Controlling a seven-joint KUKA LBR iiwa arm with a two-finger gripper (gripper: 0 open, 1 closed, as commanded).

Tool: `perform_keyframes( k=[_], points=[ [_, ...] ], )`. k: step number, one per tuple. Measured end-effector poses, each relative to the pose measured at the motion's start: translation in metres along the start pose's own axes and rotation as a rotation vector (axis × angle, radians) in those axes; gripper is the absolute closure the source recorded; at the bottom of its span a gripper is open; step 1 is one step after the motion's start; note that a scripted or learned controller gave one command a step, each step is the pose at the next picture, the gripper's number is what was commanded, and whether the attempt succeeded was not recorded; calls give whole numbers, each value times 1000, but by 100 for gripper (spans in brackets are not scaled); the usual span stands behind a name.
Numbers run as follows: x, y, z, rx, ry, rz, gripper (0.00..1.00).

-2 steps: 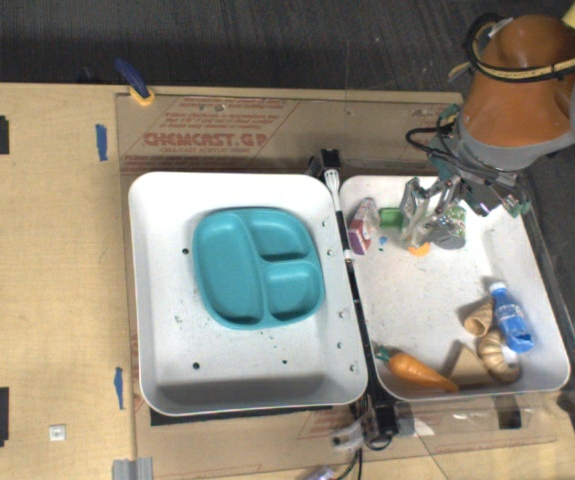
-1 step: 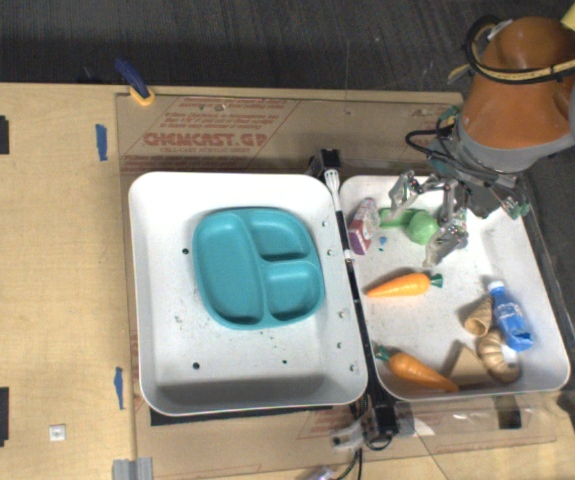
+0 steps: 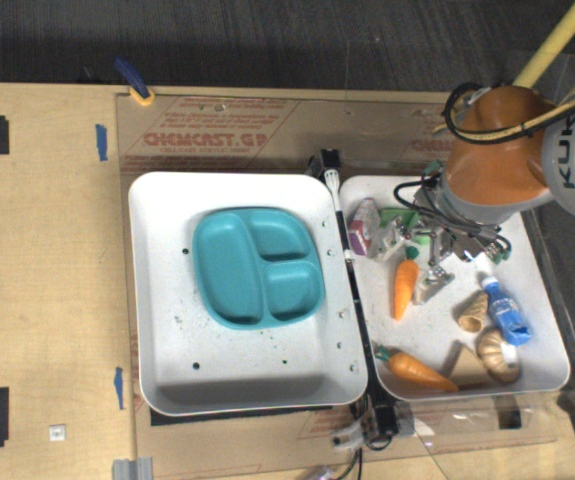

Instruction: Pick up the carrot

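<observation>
Camera view, looking down at a slant: gripper (image 3: 437, 268) hangs low in the right bin (image 3: 545, 298), below the orange wrist band, its metal fingers (image 3: 433, 280) pointing down with what looks like a narrow gap between them and nothing in it. Upright carrot (image 3: 404, 286) stands just to the view's left of the fingertips, beside them rather than between them; whether a finger touches it is not clear. To grasp well, I judge the gripper should shift toward the carrot, centre over its thick middle, open enough to straddle it across its short width, then descend and close. A second carrot (image 3: 419, 370) lies along the near wall of the same bin, well apart from the gripper; either would seem to satisfy the task, but the upright one is closer. Nearby clutter: blue bottle (image 3: 505, 313), two shell-like beige pieces (image 3: 485, 333), purple-and-white item (image 3: 362, 226) by the divider. Left bin (image 3: 162, 308) holds a teal divided plate (image 3: 259, 265). Hard to read: fingertip shape is lost among cables and bracketry; wrist body masks the bin's far corner; green item under the cables is unidentifiable.
</observation>
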State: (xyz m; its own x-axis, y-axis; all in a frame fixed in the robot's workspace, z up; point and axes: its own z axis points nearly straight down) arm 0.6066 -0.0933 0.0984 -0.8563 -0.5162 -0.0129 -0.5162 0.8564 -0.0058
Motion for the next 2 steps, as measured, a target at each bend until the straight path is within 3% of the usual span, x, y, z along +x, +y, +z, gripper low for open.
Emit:
perform_keyframes(
  k=[1, 2],
  points=[
    [59, 7, 7, 1, 1, 247, 0],
    [53, 5, -7, 8, -14, 245, 100]
  ],
)
